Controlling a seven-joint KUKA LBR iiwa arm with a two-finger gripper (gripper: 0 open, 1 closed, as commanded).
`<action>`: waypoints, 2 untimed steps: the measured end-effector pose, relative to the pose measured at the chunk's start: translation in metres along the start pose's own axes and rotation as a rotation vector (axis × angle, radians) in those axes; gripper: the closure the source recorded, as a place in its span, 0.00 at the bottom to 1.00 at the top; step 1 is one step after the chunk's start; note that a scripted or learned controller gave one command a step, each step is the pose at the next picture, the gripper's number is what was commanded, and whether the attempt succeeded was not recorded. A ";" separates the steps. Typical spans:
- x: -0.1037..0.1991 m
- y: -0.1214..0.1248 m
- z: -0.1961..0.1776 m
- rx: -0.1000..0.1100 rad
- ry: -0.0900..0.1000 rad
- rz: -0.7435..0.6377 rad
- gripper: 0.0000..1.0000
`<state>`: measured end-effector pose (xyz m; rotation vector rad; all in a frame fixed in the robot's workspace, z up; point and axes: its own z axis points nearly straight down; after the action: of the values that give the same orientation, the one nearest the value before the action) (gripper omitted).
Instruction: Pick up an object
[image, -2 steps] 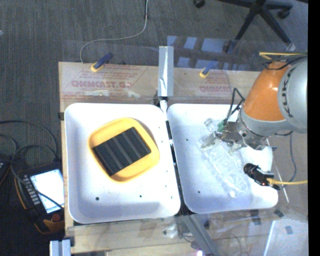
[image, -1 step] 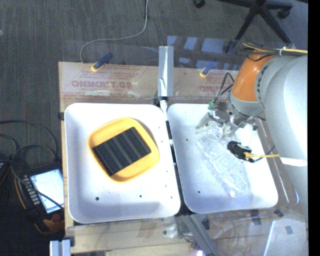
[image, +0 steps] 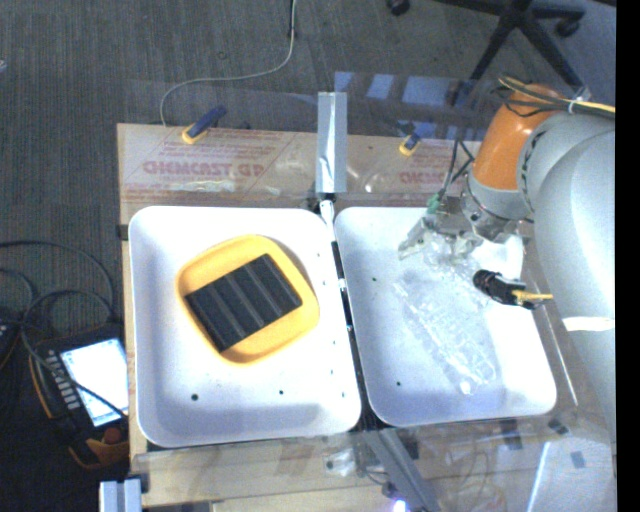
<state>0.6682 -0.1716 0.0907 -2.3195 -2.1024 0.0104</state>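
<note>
Nearest the camera, nothing much is at risk: a yellow tray with a ribbed black insert (image: 250, 297) is left in the left bin (image: 160, 400), well apart from the gripper (image: 445, 235). Farther back in the right bin (image: 380, 380), a clear crinkled plastic piece (image: 450, 320) is sat under it and could easily be missed or slip. Grip state can't be told.

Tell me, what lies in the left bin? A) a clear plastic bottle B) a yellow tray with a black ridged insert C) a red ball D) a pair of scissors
B: the yellow tray with its black ridged middle sits in the left bin.
</note>
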 end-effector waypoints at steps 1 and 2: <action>-0.032 0.005 0.002 0.009 0.019 -0.063 0.00; -0.036 0.002 0.002 0.014 0.011 -0.279 0.00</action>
<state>0.6668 -0.2077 0.0889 -1.9928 -2.3899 0.0093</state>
